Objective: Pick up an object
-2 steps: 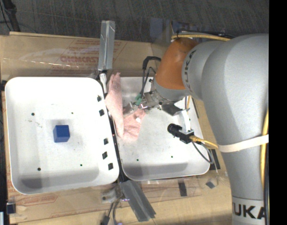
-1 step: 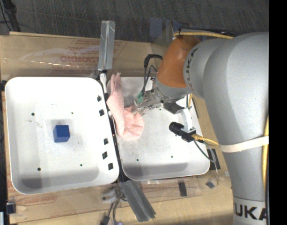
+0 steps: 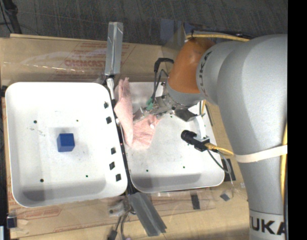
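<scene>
A crumpled pale pink cloth [image 3: 133, 119] lies in the right-hand shallow white bin [image 3: 168, 176], bunched against its left wall. From my station I see the gripper [image 3: 154, 108] down at the cloth's upper right edge, but I cannot tell its state. A small blue cube [image 3: 66, 142] sits in the left bin [image 3: 23, 184].

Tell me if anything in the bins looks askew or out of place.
The pink cloth in the right bin is bunched against the left wall, its upper end riding up over the rim. The blue block lies flat in the left bin.
</scene>
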Robot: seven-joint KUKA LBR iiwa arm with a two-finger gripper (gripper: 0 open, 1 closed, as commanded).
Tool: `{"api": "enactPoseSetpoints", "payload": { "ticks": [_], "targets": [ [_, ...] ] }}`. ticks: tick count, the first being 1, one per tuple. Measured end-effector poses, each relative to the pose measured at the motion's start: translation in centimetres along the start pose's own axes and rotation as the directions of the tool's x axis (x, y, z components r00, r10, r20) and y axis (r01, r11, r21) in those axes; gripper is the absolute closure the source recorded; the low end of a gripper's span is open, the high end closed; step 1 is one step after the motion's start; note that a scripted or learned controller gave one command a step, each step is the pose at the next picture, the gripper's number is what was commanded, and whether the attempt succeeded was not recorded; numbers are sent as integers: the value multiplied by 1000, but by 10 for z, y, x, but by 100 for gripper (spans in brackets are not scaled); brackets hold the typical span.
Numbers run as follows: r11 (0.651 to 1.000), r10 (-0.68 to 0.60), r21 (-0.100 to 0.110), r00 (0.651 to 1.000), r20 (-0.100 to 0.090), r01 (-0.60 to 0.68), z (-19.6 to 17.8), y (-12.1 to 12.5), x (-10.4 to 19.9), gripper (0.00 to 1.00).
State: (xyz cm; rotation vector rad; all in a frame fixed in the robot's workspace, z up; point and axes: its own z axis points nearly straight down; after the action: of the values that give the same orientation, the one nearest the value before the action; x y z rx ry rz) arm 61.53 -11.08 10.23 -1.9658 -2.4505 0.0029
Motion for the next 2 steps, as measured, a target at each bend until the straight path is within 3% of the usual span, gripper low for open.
{"api": "enactPoseSetpoints", "payload": {
  "ticks": [1, 2],
  "targets": [
    [1000, -4, 1, 1000, 0, 4, -10, 0, 0, 100],
    [1000, -4, 1, 1000, 1, 4, -10, 0, 0, 0]
  ]
}}
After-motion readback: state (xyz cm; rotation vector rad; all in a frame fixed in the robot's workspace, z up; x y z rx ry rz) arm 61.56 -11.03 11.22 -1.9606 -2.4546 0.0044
